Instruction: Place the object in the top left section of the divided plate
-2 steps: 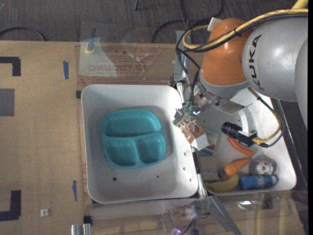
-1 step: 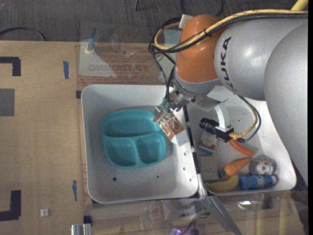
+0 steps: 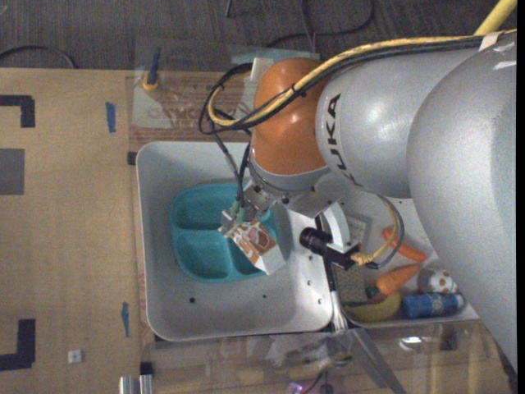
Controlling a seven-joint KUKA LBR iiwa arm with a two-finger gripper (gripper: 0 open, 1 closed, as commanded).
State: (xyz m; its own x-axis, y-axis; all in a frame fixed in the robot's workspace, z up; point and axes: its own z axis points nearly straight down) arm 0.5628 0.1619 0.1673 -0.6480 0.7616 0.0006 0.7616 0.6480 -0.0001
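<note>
A small white carton (image 3: 256,245) with brown and orange print sits tilted over the right edge of the teal divided plate (image 3: 197,236), which lies flat in the left white bin, its sections bare

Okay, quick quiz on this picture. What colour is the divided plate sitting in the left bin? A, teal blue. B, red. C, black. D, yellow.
A: the divided plate in the left bin is teal blue, lying under the gripper, with a small carton over its right edge.
</note>
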